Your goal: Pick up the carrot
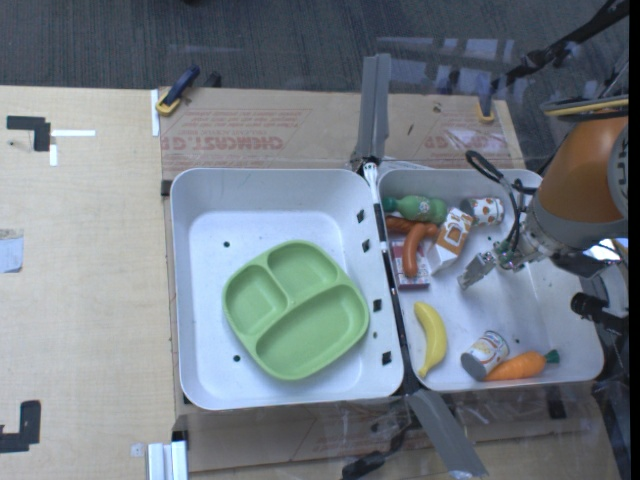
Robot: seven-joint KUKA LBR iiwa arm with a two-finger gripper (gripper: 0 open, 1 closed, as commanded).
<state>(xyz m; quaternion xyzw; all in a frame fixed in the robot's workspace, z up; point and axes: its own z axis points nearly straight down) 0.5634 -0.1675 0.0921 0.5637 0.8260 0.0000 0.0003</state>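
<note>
— So, what lay around the orange carrot with its green top?

— It lay in the right-hand shallow white bin, near the front right corner, pointing roughly along the front wall. A small tin can with a printed label lay on its side touching the carrot's blunt end. A yellow banana sat further left, close to the wall between the bins.

— And the far end of that bin?

— Crowded. A green bottle lay near the back wall, a red sausage-shaped piece just in front of it, and a white and orange carton beside those. Another small printed pack sat near the back.

— Was there open room?

— The middle of the right bin's floor was bare. The left-hand white bin held a pale green divided plate, with bare floor round it.

— Where was the pincer?

— The two-finger metal gripper hung over the middle of the right bin, below the grey arm with the orange band. The carrot lay well apart from it, toward the front and to the right. The can stood between them, nearer the carrot. Nothing showed between the fingers; whether they were spread or closed I could not tell.
</note>
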